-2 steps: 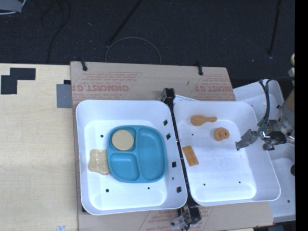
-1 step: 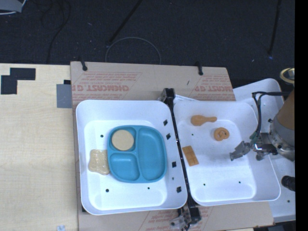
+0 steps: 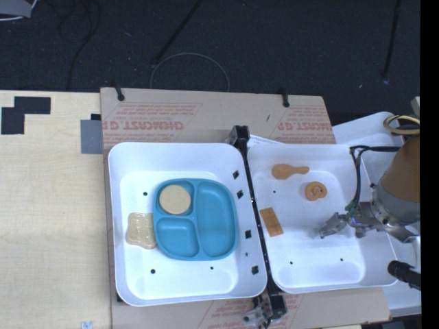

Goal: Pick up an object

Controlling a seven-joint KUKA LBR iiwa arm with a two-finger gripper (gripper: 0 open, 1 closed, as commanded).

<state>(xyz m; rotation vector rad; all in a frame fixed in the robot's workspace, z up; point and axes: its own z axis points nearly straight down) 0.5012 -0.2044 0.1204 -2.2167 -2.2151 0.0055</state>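
the right bin (image 3: 302,273) holds three loose things: a tan spoon-shaped piece (image 3: 289,171) at its twelve o'clock, a small brown coiled piece (image 3: 315,191) just toward four o'clock of that, and a flat orange-brown block (image 3: 271,222) near the bin's nine o'clock wall. all three lie apart from one another on the white floor. the jaws (image 3: 336,226) hang low over the bin at its three o'clock, well apart from the coiled piece, with nothing between them; they are small and blurred, so i cannot tell whether they are apart or together. the arm (image 3: 405,184) behind them is cut off by the frame. the left bin (image 3: 130,279) carries a blue divided tray (image 3: 212,218) with a round tan disc (image 3: 174,199) in its ten o'clock compartment, and a pale bread-like slice (image 3: 140,229) touching the tray's nine o'clock edge. both bins rest on cardboard (image 3: 206,118) on the tabletop (image 3: 48,218).
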